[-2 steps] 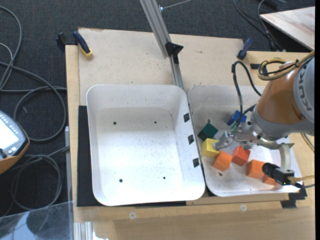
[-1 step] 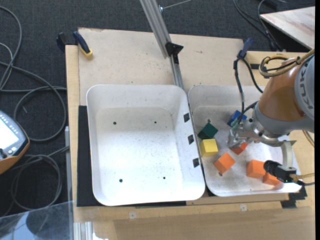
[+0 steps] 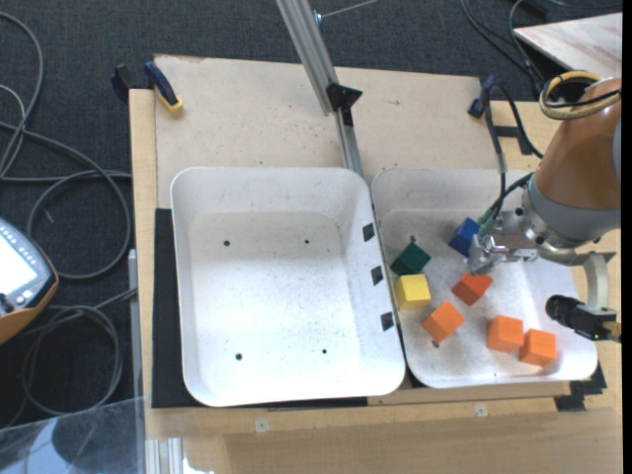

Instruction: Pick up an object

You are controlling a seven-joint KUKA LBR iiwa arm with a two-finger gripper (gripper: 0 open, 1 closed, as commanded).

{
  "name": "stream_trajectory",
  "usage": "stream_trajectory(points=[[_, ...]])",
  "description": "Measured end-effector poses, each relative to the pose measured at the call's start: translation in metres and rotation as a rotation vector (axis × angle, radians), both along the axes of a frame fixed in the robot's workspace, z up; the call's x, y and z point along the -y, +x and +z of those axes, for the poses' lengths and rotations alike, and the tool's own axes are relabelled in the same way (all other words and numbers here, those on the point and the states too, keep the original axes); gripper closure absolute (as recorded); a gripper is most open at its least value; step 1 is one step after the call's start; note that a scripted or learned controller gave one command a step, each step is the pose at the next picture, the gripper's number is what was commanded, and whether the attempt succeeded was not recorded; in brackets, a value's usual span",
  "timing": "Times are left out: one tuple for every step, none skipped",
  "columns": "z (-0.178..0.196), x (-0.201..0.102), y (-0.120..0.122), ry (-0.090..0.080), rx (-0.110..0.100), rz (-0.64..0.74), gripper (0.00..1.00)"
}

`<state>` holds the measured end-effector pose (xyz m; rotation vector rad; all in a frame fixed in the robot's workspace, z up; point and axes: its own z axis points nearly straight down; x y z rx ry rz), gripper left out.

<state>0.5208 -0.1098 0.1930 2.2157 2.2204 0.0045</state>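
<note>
Right now gripper [image 3: 491,253] sits mid right bin [image 3: 395,191], jaw state unclear; blocks: three orange [image 3: 505,333], one red [image 3: 473,287], yellow [image 3: 414,289], green [image 3: 411,260], blue [image 3: 464,236].

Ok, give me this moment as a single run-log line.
claw: low in right bin, between blue block and red block | grasp: not confirmed | other blocks: green, yellow, three orange, loose in right bin

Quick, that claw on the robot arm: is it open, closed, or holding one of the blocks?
Gripper: cannot be told. It sits low in the right white bin, between the blue cube and the red-orange cube.
</note>
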Motion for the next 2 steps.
stream_trajectory(points=[[0.053, 0.0, 0.002, 0.0, 0.001, 0.0, 1.0], [0.055, -0.056, 0.015, 0.003, -0.005, 0.005, 1.0]])
